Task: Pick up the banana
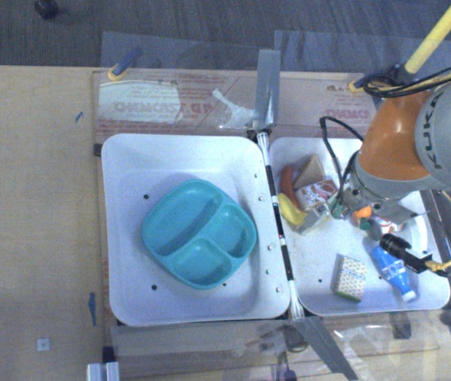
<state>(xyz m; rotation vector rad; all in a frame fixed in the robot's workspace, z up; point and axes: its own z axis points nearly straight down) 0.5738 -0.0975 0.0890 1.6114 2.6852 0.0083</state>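
The gripper (338,206) is low in the right bin (321,288), but I cannot tell how it is set. The banana (290,210) lies just left of it, near this bin's left wall, partly under a small packet (314,194).

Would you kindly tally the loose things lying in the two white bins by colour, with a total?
Teal: 1, the divided plate in the left bin.
Yellow: 1, the banana.
Brown-red: 1, the sausage-like item.
Blue: 1, the tube.
Tan: 1, the patterned sponge-like block.
Mixed print: 1, the snack packet.
Total: 6 that I can tell apart; the arm hides part of the right bin.
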